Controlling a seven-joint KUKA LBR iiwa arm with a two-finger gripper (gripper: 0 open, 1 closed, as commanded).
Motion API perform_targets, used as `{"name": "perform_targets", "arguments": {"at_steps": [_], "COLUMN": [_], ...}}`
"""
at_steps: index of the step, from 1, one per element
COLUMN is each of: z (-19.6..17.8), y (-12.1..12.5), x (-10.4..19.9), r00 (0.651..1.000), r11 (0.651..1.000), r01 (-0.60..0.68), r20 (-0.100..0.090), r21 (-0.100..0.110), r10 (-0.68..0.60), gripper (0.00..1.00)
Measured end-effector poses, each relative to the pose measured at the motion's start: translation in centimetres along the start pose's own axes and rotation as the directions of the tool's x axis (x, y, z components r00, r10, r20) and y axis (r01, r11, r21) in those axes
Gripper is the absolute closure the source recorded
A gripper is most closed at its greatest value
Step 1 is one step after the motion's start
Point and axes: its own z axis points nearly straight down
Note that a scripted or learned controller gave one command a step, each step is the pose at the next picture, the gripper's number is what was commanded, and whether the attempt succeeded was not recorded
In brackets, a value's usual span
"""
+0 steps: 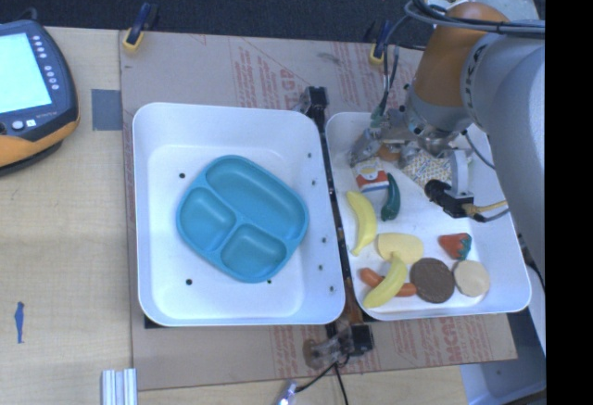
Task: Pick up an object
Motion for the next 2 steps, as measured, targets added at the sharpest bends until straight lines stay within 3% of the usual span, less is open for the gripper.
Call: {"name": "perform_targets", "arguments": {"at_steps": [2], "z": [0.02], "y": [-0.03], "x": [0.59], "r00": [1.000], "r11": [1.000], "r01": [0.001], "r20": [0.000], "r21": [0.003], "r10": [-0.001], "gripper": [0.00]}}
